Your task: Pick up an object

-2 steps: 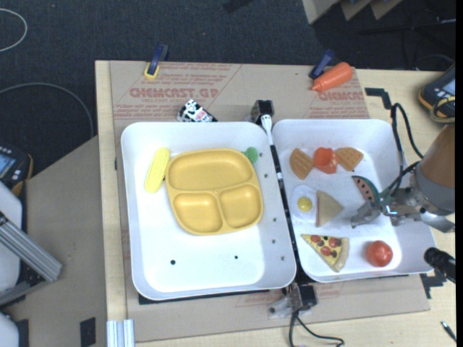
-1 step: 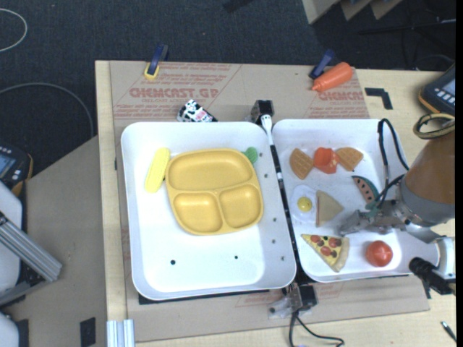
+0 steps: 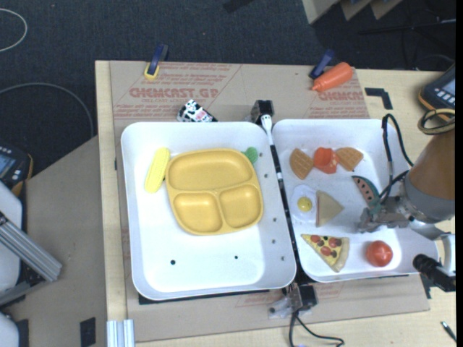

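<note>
Dark carpet surrounds a cardboard-topped desk (image 3: 217, 85) that carries two shallow white bins side by side. Low in the right bin (image 3: 405, 270), the gripper (image 3: 372, 220) hangs at the end of the grey arm reaching in from the right; I cannot tell how its tips stand, and nothing is visibly held by it.

Closest to it are a watermelon slice (image 3: 363, 187) just on its far side, a red tomato (image 3: 378, 253) just on its near side, and a tan wedge (image 3: 329, 208) a little to its left. Further left lie a fried egg (image 3: 304, 204) and a pizza slice (image 3: 327, 249). Toward the far wall of that bin sit a brown cookie-like piece (image 3: 301, 164), a red piece (image 3: 325, 159) and a toast-coloured piece (image 3: 349, 157).

In the left bin (image 3: 145, 266) rests a yellow divided plate (image 3: 213, 190), with a yellow corn cob (image 3: 156, 170) on its left.

Judging from this, the pick is not yet done: every object lies in a bin, and grasping and lifting one remain.
</note>
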`<state>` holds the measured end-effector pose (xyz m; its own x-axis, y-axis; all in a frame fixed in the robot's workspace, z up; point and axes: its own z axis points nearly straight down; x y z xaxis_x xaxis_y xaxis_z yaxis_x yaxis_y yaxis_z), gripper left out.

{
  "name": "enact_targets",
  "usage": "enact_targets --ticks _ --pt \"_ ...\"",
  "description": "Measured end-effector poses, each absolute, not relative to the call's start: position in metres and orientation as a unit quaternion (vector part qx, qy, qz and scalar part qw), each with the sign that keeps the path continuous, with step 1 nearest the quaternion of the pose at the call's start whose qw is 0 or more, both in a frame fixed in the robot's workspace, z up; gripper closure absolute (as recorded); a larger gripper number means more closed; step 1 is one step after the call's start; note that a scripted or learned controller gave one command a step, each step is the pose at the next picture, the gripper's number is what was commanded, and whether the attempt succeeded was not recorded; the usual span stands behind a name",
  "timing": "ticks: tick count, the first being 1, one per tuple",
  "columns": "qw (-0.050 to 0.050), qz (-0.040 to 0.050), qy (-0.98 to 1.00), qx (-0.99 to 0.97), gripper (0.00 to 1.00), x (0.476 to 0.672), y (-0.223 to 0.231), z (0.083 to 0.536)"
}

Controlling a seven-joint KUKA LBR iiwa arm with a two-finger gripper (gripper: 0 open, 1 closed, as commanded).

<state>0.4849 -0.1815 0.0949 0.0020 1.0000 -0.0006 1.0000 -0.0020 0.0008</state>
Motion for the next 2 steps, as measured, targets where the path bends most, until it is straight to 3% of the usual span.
enact_targets --ticks 2 --pt "0.004 0.0011 0.708 0.707 1.0 0.484 -0.181 0.199"
